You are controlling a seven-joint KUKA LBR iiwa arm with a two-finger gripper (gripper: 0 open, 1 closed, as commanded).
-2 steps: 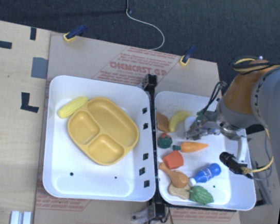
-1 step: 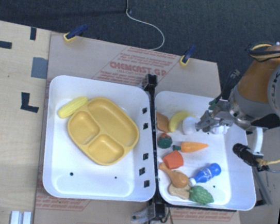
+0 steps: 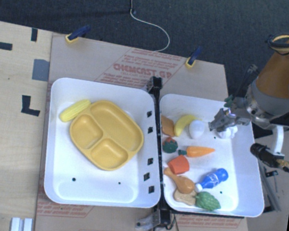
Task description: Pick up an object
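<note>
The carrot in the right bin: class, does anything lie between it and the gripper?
Nothing visible does. The gripper hangs over the right bin's far right part, near a small white piece. The carrot lies below and left of it, with bare bin floor between. The white egg sits off to the side.

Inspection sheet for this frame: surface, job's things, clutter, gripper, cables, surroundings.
Surface: cardboard sheet on a wooden bench, bearing the left bin and the right bin side by side.
Job's things: right bin holds a carrot, blue bottle, drumstick, broccoli, red block, yellow banana-like piece and white ball.
Clutter: left bin holds a yellow divided tray and a corn cob beside it.
Gripper: gripper low over the right bin's far right corner; grasp cannot be judged.
Cables: thin white cable on the dark floor beyond the bench.
Surroundings: two clamps at the cardboard's far edge.
</note>
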